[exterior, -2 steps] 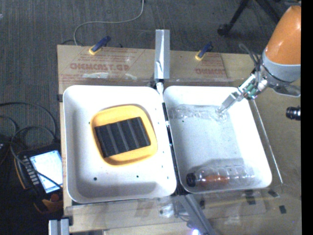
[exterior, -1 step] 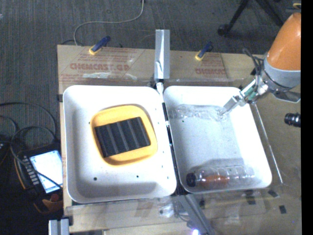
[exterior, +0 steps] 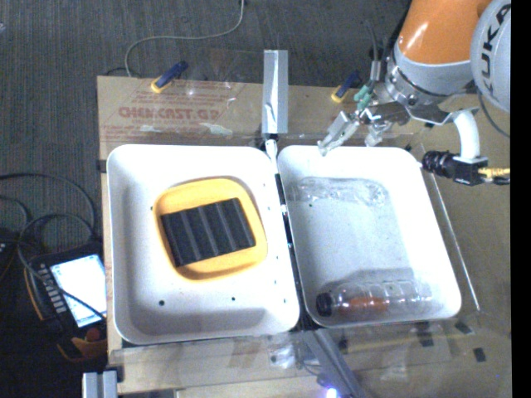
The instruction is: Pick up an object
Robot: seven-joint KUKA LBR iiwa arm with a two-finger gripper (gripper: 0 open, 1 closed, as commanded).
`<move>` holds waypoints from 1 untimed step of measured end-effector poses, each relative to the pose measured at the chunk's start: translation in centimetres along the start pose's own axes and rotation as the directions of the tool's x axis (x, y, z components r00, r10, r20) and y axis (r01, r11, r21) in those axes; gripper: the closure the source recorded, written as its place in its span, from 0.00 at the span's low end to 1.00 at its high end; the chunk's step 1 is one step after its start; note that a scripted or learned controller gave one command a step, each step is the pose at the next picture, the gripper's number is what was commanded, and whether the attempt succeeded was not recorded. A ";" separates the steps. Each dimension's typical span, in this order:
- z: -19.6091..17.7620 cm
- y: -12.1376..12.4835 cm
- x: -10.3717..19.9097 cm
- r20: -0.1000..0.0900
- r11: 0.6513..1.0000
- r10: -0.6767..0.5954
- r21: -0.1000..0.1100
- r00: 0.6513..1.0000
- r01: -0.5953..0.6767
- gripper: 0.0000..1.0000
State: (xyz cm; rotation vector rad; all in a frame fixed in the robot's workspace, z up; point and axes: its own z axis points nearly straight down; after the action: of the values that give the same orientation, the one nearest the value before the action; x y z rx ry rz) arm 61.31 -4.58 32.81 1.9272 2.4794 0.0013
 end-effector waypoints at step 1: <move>11.5 -6.4 4.4 -0.003 0.987 -0.162 0.003 0.987 0.162 0.00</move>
State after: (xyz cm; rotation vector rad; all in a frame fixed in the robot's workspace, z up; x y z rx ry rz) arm 54.08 -1.90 21.26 1.7219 2.6313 -0.0004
